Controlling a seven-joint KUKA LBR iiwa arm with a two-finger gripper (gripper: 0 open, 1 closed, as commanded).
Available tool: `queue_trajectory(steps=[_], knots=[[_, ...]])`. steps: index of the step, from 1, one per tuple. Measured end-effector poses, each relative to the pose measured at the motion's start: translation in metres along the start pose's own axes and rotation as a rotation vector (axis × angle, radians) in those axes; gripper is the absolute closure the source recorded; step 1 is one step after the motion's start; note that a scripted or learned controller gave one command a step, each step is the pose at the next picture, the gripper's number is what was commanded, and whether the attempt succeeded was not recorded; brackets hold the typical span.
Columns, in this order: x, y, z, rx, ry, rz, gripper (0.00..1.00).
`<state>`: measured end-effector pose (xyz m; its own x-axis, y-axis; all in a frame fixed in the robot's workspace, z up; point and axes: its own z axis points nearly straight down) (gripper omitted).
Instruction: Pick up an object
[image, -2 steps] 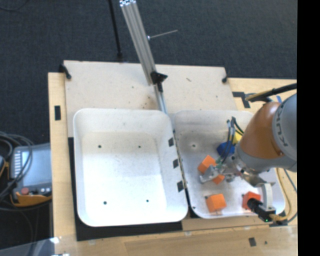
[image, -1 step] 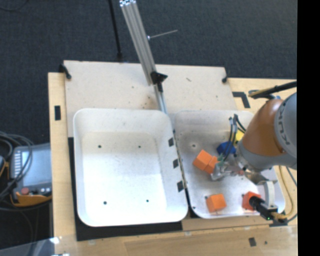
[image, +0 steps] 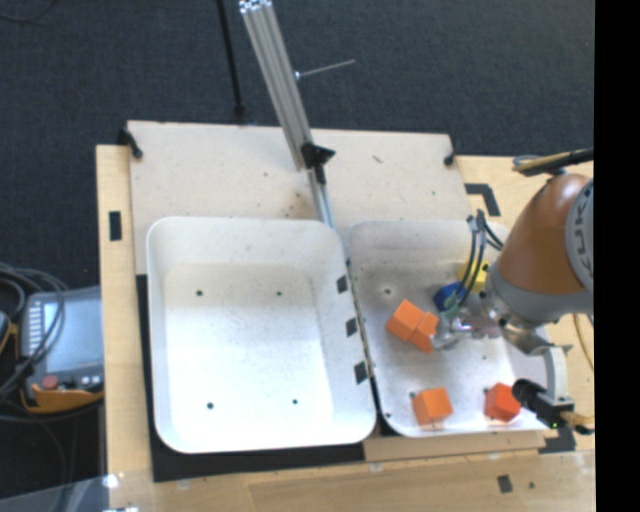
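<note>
Beneath the arm (image: 545, 250), reaching low into the right bin (image: 400, 250), the gripper (image: 455, 330) sits just beside an orange block (image: 412, 325). Whether it grips cannot be told; lift judged not yet done. Two smaller orange pieces (image: 432, 405) (image: 501, 402) lie nearer the camera than the gripper.

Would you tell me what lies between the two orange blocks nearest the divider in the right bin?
In the camera view, only bare, speckled bin floor lies between the upper orange block and the lower orange block in the right bin.
</note>
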<state>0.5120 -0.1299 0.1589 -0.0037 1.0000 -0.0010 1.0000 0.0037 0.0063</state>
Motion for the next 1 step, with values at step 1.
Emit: queue_trajectory(steps=[1], knots=[[0.0034,0.0021,-0.0634,-0.003,-0.001,-0.001,1.00]])
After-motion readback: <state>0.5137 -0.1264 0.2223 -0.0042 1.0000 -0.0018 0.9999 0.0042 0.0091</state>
